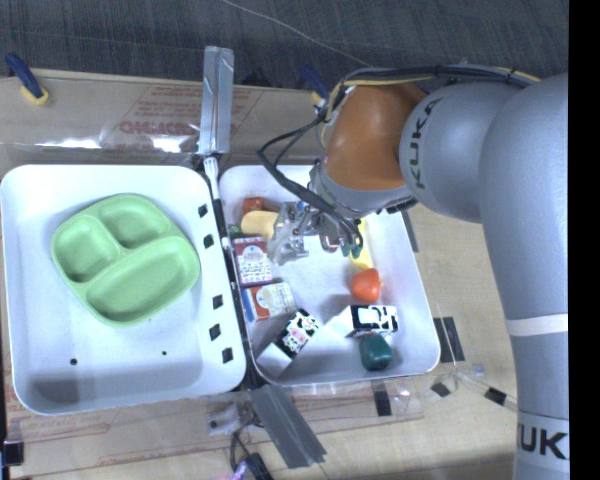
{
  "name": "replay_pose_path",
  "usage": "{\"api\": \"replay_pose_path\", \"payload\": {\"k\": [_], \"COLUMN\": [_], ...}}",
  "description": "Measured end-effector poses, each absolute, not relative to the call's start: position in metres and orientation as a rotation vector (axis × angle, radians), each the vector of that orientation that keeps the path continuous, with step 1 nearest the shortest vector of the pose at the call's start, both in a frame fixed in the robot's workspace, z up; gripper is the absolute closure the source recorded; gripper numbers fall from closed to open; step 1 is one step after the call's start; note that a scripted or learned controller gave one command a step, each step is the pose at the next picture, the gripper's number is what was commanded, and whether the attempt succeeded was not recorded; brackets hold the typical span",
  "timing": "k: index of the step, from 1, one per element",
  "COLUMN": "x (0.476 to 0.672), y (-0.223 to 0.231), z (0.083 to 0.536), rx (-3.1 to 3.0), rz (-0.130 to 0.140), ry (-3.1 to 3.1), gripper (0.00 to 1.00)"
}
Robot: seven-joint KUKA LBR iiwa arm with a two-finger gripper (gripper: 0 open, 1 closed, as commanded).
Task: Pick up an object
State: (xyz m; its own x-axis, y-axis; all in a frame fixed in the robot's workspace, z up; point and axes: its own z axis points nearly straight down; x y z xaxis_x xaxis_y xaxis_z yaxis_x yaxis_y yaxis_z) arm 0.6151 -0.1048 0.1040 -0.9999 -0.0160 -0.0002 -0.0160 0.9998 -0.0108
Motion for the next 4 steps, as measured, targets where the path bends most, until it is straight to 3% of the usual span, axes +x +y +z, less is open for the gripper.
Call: {"api": "replay_pose_path", "payload": {"k": [1,2,3,4], "x": [0.658,0.656,0.659,0.656], "y": [-0.164,-0.120,-0.109,-0.129], "z": [0.095,0.092,0.283,0.183], "rx": [-0.583,-0.179,-0.094,-0.555], "rz": [-0.005,0.001,-0.006,0.003], "ry": [3.081,3.137,3.124,3.097], "gripper": [1.00,1.00,1.00,1.00]}}
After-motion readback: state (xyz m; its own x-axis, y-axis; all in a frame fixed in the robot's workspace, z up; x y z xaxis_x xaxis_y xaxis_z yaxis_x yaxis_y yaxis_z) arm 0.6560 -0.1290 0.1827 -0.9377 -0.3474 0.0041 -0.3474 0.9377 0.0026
